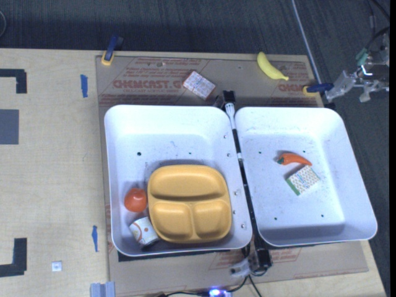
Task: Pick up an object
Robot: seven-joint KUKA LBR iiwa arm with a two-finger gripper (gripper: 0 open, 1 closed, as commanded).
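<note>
My gripper (364, 78) hangs at the far right, beyond the back right corner of the right bin (346, 228), well clear of everything in the bins. In that bin lie an orange carrot (293, 159) and, just in front of it, a small patterned block (303, 180). The left bin (124, 129) holds a large yellow divided tray (189, 203), a red-orange ball (135, 200) at the tray's left side, and a small white and orange cup (143, 231) lying at the front left corner.
Behind the bins, on the cardboard sheet, lie a yellow banana (271, 67) and a patterned card (198, 84). Blue clamps (111, 48) grip the sheet's back edge. A thin rod (303, 30) slants across the back right.
</note>
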